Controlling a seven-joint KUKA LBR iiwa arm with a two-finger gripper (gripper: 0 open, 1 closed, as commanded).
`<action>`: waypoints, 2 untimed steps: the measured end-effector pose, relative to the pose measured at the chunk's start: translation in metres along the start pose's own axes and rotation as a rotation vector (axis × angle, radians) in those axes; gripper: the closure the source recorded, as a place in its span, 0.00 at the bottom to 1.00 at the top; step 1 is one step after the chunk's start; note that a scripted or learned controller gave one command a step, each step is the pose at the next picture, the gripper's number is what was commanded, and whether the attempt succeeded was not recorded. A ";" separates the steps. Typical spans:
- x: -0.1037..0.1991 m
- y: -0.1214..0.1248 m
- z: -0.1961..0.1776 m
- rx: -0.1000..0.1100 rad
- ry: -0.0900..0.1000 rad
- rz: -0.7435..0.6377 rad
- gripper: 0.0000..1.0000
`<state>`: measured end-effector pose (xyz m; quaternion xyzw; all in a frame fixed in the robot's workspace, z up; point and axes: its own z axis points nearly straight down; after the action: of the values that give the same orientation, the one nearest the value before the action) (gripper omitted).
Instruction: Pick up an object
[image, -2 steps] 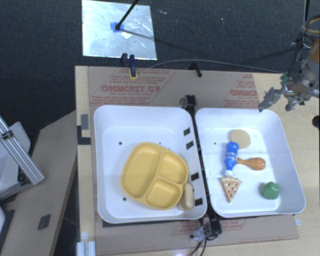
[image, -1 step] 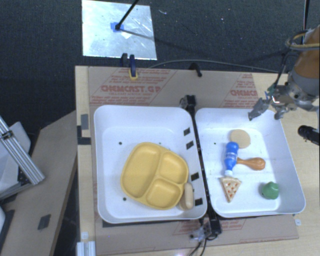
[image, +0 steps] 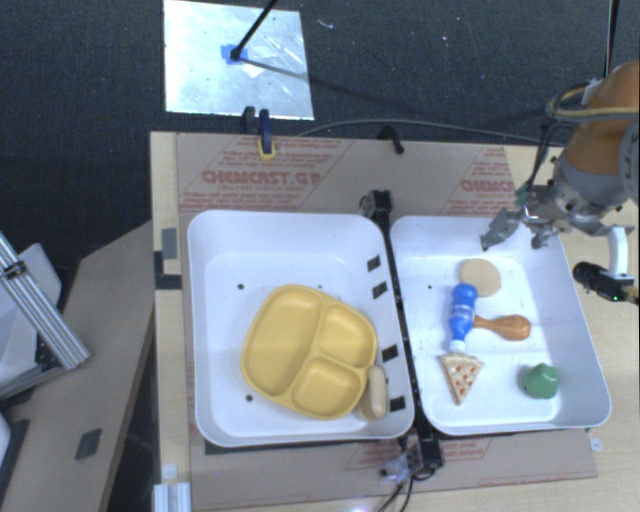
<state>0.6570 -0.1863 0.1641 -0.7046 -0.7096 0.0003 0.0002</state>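
Two bins: a left bin (image: 215, 300) and a right bin (image: 575, 330), both shallow and white, sit side by side on the desk (image: 110, 300), over a brown sheet with red lettering.
Left bin: holds a yellow divided plate (image: 310, 350) with three compartments; a pale bread roll (image: 376, 392) lies touching the plate's lower right edge.
Right bin: holds five small things, all lying loose.
Blue bottle (image: 461, 312): lies near the bin's middle, its white cap toward the near side.
Tan round cookie (image: 480, 276): just beyond the bottle's far end.
Brown drumstick (image: 502, 326): lies just right of the bottle, its thick end pointing right.
Pizza slice (image: 461, 376): just below the bottle's cap, point toward the near side.
Green lump (image: 541, 380): near the bin's lower right corner, apart from the others.
Arm (image: 600, 140): reaches in from the right, above the far right corner of the right bin.
Gripper (image: 520, 229): over the bin's far edge, fingers spread apart with nothing between them, well apart from every object.
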 end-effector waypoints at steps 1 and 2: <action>-0.002 0.000 0.041 -0.002 -0.001 0.002 0.00; -0.002 0.002 0.027 -0.007 -0.002 -0.001 1.00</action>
<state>0.6588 -0.1880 0.1368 -0.7043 -0.7098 -0.0014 -0.0031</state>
